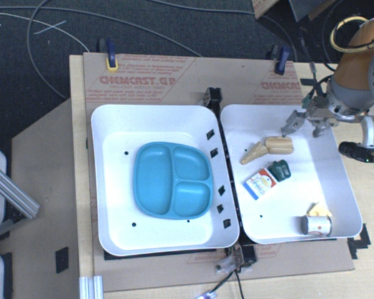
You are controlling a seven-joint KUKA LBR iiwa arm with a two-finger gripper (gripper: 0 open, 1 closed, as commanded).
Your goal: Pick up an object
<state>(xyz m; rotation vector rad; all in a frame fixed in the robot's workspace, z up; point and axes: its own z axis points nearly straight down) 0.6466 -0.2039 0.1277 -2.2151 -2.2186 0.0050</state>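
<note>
Camera view: the counter [81,167] carries two white bins side by side; the left bin [112,129] holds a blue divided plate [172,180] at its centre; the right bin [336,173] holds the loose things. A tan wooden block [278,145] lies near the bin's 12 o'clock, touching a pale cone-shaped piece [252,154] at its 8 o'clock; a dark green object [278,170] sits just beside a small red, white and blue carton [259,184]; a grey-and-yellow item [316,222] rests at the bin's 5 o'clock. The gripper [306,123] hovers at the bin's 1 o'clock edge, its fingers [292,124] apart, clamped on nothing, near the wooden block but not touching it.
</note>
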